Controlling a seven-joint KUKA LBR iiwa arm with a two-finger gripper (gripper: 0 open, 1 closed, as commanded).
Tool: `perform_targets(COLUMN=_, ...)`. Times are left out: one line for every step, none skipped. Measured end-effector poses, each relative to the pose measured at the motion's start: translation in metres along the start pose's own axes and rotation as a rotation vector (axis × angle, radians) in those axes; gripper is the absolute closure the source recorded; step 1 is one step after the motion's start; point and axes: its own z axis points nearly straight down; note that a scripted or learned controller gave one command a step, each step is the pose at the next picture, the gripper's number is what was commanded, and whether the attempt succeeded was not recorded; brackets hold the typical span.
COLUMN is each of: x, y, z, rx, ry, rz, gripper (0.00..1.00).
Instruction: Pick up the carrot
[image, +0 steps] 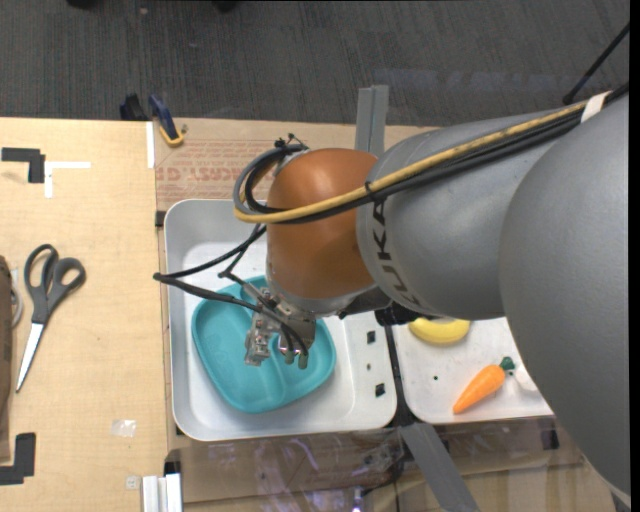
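Observation:
The orange carrot (481, 387) with a green top lies in the right bin (430, 400), near its front right. My gripper (275, 345) hangs over the left bin (185, 300), above a teal plate (225, 355), far to the left of the carrot. Its fingers point down at the plate and I see nothing held between them. The big grey arm and its orange band cover the back of both bins.
A yellow banana (440, 330) lies in the right bin behind the carrot, partly under the arm. Scissors (42, 290) rest on the wooden bench to the left of the bins. Black cables loop around the wrist.

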Motion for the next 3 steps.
perform_targets(x=0.005, y=-0.033, z=0.088, rx=0.001, ry=0.002, rz=-0.052, gripper=1.0)
perform_targets(x=-0.018, y=-0.081, z=-0.031, rx=-0.001, ry=-0.001, rz=-0.149, gripper=1.0)
perform_targets(x=-0.009, y=-0.099, z=-0.004, rx=0.001, ry=0.002, rz=0.225, gripper=1.0)
